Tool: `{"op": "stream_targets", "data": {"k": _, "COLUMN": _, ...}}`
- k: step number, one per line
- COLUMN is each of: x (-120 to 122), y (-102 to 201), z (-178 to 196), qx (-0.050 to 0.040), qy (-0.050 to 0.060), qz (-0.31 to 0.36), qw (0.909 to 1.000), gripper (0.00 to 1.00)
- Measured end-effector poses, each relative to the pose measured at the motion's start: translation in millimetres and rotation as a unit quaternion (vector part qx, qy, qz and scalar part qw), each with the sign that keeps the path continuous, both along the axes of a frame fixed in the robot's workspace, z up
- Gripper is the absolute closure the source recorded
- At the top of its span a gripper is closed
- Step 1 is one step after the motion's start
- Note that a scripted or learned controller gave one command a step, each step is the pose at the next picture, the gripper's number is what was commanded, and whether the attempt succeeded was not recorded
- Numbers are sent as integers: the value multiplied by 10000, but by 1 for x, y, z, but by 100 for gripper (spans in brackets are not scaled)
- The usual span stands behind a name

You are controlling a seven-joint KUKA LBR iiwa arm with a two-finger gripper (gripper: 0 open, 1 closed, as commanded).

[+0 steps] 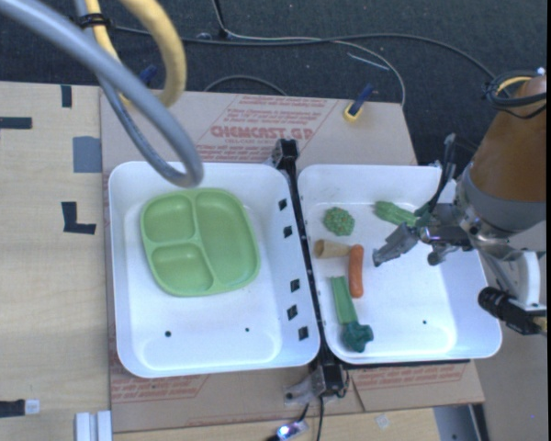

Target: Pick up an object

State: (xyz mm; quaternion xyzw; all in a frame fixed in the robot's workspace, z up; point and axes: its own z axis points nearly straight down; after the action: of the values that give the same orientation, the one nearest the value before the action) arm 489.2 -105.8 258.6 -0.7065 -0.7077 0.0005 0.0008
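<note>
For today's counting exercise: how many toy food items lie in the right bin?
5: a broccoli floret upper left, a tan piece below it, an orange carrot centre, a long green vegetable at the bottom, a green piece by the end effector.

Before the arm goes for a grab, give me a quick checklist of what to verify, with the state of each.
1. Claw open: ok, fingers spread.
2. Claw holding nothing: ok, nothing between its fingers.
3. Targets in right bin: ok, carrot, broccoli, green stalk, green piece.
4. Carrot free of neighbours: ok, apart from the rest.
5. Claw over a target: not ok, it sits right of the carrot.
6. Claw height above bin: cannot tell.
</note>
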Motion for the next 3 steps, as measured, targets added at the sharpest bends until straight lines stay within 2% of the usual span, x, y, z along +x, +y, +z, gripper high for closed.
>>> {"op": "stream_targets", "data": {"k": 2, "x": -1, "y": -3, "z": -129, "qx": 5, "qy": 35, "qz": -9, "qw": 10000, "gripper": 0}}
{"op": "stream_targets", "data": {"k": 3, "x": -1, "y": -2, "z": -175, "qx": 1, "qy": -5, "qz": -7, "qw": 10000, "gripper": 0}}
